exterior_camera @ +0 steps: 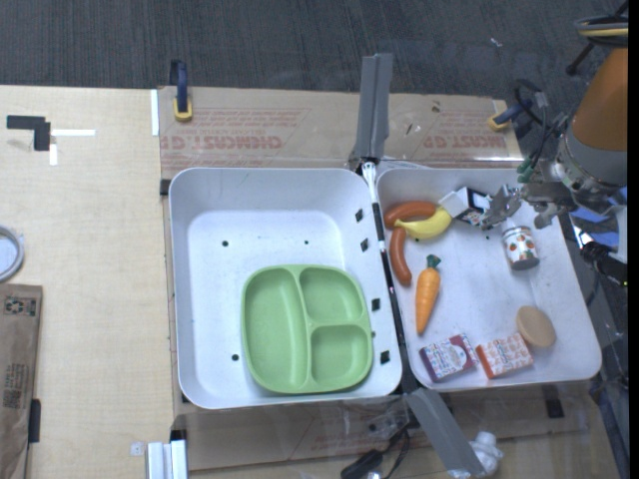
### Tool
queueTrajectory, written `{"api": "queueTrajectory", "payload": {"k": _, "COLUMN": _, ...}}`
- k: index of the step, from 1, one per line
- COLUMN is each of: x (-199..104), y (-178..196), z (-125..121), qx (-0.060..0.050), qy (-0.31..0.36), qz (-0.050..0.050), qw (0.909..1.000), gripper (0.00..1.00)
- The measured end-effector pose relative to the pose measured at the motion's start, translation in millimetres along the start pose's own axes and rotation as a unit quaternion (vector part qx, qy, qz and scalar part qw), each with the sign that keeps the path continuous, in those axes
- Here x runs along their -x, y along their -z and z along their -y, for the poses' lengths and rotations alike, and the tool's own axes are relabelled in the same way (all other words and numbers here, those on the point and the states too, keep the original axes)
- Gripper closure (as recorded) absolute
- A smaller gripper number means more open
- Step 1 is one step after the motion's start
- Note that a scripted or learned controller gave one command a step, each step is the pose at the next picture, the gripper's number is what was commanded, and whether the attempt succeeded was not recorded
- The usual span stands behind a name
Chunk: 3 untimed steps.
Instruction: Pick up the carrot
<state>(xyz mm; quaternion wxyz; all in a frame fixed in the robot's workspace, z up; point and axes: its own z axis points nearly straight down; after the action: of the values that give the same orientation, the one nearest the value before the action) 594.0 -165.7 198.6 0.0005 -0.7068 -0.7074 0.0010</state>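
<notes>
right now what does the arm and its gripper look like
The arm is bulky and rounded, with an orange band above a grey wrist section. Dark cables run alongside it. The gripper is a small cluster of dark and silvery metal parts, too small to make out markings.

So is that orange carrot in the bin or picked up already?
In the bin: the orange carrot lies flat on the right white bin's floor.

Arm (599, 128) at right edge, tool (502, 206) extended leftward, low.

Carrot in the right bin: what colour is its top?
Green top on the orange carrot, seen in the camera view.
</notes>
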Motion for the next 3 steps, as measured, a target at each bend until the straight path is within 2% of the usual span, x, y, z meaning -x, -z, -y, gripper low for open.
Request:
{"api": "queueTrajectory", "payload": {"k": 1, "x": -72.5, "y": -69.0, "z": -4.4, "qx": -0.001, "qy": -0.074, "qz": 0.0, "qw": 0.9973, "gripper": 0.0}}
{"api": "queueTrajectory", "payload": {"k": 2, "x": -71.2, "y": -108.0, "z": 47.2, "qx": -0.001, "qy": -0.144, "qz": 0.0, "qw": 0.9896, "gripper": 0.0}}
{"api": "queueTrajectory", "payload": {"k": 3, "x": -69.7, "y": -99.4, "z": 47.6, "qx": -0.002, "qy": -0.146, "qz": 0.0, "qw": 0.9893, "gripper": 1.0}}
